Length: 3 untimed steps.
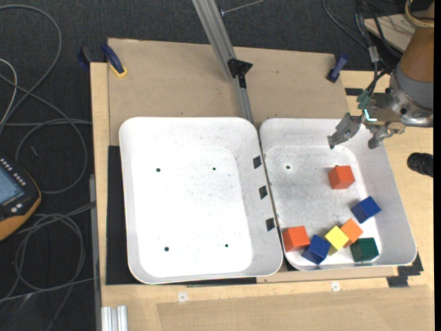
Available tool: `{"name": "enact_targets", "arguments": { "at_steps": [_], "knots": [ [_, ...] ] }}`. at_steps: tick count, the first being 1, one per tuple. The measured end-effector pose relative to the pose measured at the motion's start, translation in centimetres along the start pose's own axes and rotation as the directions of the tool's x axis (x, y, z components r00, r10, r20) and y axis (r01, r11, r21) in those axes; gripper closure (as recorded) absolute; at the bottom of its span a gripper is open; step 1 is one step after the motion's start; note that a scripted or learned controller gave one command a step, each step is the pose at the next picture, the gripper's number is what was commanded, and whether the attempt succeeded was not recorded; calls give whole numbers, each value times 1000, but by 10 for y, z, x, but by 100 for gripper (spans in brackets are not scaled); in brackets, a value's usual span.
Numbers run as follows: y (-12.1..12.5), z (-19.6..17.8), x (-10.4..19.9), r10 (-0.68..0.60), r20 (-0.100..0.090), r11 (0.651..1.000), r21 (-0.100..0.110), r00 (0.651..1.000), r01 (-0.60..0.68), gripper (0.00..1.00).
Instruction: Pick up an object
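Camera view, looking down at a slant on a pale wooden desk (pixel 186 67) bearing two shallow white plastic bins side by side. Left white bin (pixel 189 198): bare floor with small dark dots. Right white bin (pixel 303 185): seven small cubes. Red-orange cube (pixel 340 176), alone in the upper middle of the bin floor. Blue cube (pixel 366 208), near the right wall, apart from the red-orange one. Clustered along the near wall: orange cube (pixel 297 237); second blue cube (pixel 318 248) just beside it; yellow cube (pixel 336 238); smaller orange cube (pixel 352 230) touching the yellow; dark green cube (pixel 364 249) in the near right corner. Grey metal hand (pixel 357 132) of the grey-and-orange arm: above the far right part of the right bin, fingers spread wide, nothing between them, well apart from the red-orange cube below it
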State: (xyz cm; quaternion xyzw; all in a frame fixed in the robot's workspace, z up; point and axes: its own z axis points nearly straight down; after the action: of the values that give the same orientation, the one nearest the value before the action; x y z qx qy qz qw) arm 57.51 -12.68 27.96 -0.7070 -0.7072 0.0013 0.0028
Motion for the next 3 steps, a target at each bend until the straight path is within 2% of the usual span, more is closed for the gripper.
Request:
{"name": "enact_targets", "arguments": {
  "at_steps": [1,3],
  "knots": [
    [1,-2,0,-1,1,1000,-5,1000,1,0],
    [5,84,6,0,0,1000,1,1000,0,0]
  ]
}}
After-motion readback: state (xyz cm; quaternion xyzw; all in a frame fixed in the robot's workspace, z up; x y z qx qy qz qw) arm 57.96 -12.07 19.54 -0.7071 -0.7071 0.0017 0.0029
